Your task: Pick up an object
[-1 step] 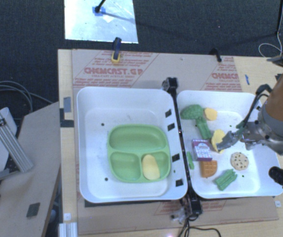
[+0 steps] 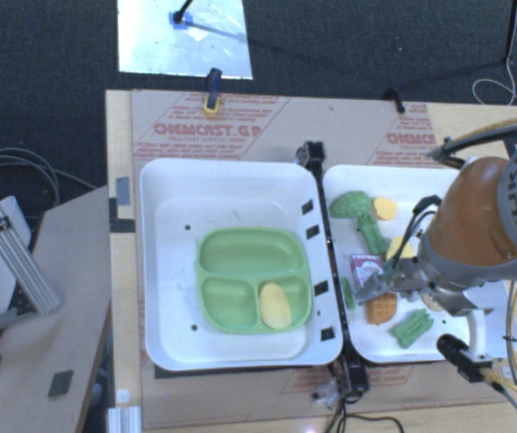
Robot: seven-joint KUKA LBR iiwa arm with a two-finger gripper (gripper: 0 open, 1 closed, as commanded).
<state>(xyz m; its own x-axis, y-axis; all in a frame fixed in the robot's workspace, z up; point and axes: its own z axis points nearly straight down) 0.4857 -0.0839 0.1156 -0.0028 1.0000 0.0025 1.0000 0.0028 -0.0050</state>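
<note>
Grey metal at the end of your arm is the gripper (image 2: 386, 282), and it hangs low in the right bin (image 2: 485, 345). You cannot tell if it is open or closed, because the arm hides it from above. Just beside it lies a small purple packet (image 2: 364, 268). An orange waffle toy (image 2: 383, 308) sits right below the gripper. A green ridged toy (image 2: 413, 327) lies near the waffle, toward the bin's front edge. Farther back you see a green broccoli toy (image 2: 360, 213) with a yellow round piece (image 2: 384, 208) touching it. Over in the left bin (image 2: 168, 206) sits a green tray (image 2: 240, 255), and a yellow oval toy (image 2: 276, 305) rests in its front right part.
</note>
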